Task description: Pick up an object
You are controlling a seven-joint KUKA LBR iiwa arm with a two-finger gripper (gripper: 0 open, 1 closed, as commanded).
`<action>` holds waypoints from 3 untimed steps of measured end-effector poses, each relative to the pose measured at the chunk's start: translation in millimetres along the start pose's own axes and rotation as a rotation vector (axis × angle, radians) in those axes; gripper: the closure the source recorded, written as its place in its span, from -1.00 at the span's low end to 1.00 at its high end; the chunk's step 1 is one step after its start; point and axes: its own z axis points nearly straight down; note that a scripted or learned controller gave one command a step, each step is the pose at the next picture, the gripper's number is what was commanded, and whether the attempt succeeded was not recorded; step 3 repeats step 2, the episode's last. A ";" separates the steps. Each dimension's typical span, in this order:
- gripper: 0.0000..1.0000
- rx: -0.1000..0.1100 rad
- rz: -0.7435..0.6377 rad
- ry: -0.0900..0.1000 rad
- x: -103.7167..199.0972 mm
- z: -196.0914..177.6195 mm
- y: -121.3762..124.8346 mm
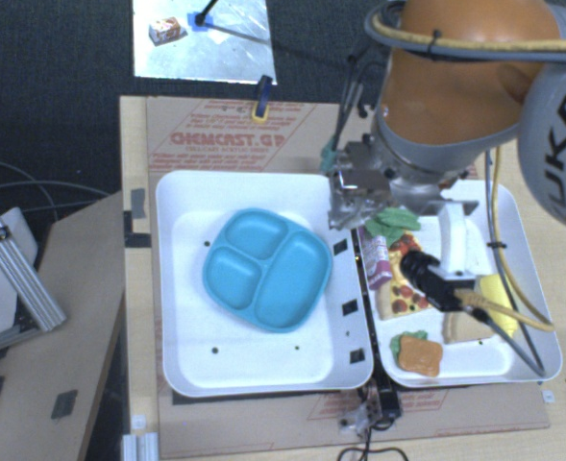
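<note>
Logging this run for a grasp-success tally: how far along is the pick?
Done: the gripper is low over the right bin, near its upper left corner by the green item. In hand: nothing visibly between the fingers. Left: grasping and lifting; the orange toy and purple item lie in the bin, the blue divided plate in the left.

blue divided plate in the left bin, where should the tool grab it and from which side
Probably the raised outer rim of the blue divided plate, pinched from straight above at its left edge. The plate lies flat in the left bin with bare floor all around it, so the thin rim is the only part that narrow fingers could close on.
</note>
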 end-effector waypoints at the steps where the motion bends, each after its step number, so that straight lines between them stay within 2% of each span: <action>1: 1.00 -0.004 -0.004 0.001 -0.2 -13.2 0.2; 3: 1.00 -0.006 -0.008 0.002 0.0 -24.1 0.8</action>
